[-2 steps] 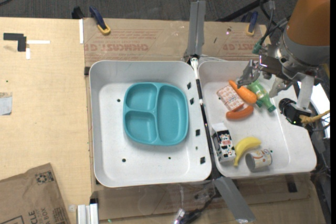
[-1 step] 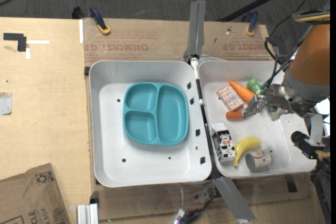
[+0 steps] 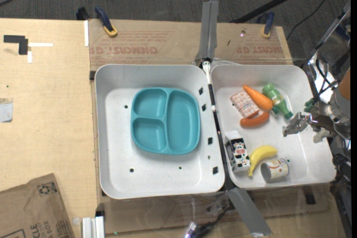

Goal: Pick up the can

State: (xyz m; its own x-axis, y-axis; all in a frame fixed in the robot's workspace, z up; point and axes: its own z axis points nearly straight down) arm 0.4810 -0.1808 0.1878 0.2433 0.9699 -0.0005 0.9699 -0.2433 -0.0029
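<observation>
Camera view: stubby grey can (image 3: 275, 169) lies sideways at five o'clock in the right bin (image 3: 301, 173), beside a curved banana (image 3: 260, 157); metal gripper (image 3: 294, 125), at three o'clock, gapes slightly, empty.

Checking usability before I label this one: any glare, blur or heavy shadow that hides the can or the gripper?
Camera view: lighting is even and shadows are soft; the can on its side reads clearly, its label too small to read; the gripper is slightly soft against glare on the right bin wall; mild barrel distortion bends the bin edges.
</observation>
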